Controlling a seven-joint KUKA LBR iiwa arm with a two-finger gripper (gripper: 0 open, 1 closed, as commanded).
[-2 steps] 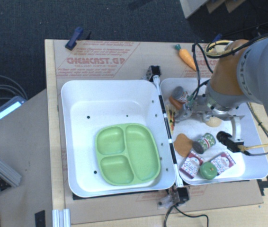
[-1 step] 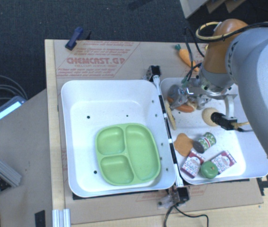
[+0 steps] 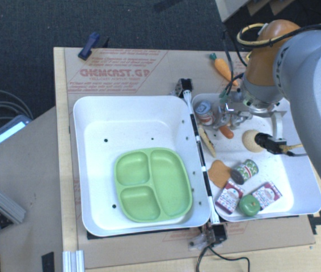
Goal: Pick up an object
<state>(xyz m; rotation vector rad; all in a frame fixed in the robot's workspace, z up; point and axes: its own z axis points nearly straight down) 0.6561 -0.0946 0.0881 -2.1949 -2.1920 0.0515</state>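
We see the gripper (image 3: 227, 119) low in the right bin (image 3: 296, 203), finger state unreadable | small can (image 3: 204, 113) just left of it | orange piece (image 3: 226, 132) just below | green divided tray (image 3: 152, 184) in the left bin (image 3: 92, 129)

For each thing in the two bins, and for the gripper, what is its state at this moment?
green divided tray: flat in left bin, right way up
small can: upright, right bin
green-labelled can: on its side
green apple: resting between two red packets
gripper: low in right bin beside the small can
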